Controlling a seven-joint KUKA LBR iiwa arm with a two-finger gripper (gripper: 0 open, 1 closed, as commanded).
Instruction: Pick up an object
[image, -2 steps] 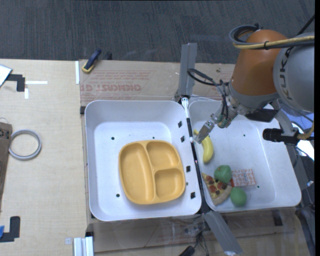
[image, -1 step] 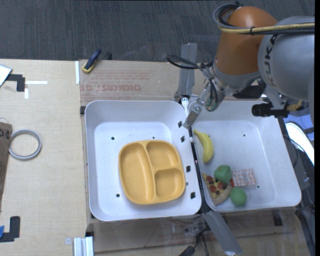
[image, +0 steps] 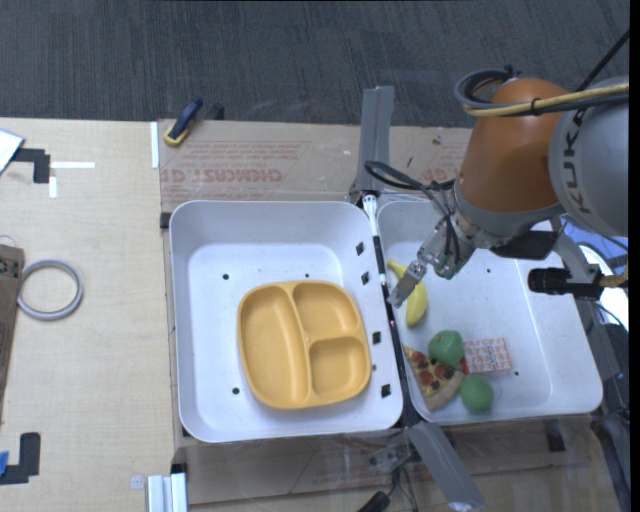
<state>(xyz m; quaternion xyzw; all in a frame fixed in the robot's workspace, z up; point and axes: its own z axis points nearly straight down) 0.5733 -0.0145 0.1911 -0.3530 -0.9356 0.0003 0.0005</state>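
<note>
Against the right bin's left wall lay a yellow toy banana (image: 415, 300), with the grey two-finger gripper (image: 418, 277) poised directly over it; whether it was released or clenched could not be told. This shallow white right bin (image: 560, 350) also contained two green round fruits (image: 446, 347), a pizza slice (image: 433, 374) and a red-printed packet (image: 487, 355). The left white bin (image: 200, 300) held a yellow three-compartment plastic tray (image: 304, 342).

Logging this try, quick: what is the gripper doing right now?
Gripper: open, holding nothing, fingertips just above the banana in the right bin.
</note>
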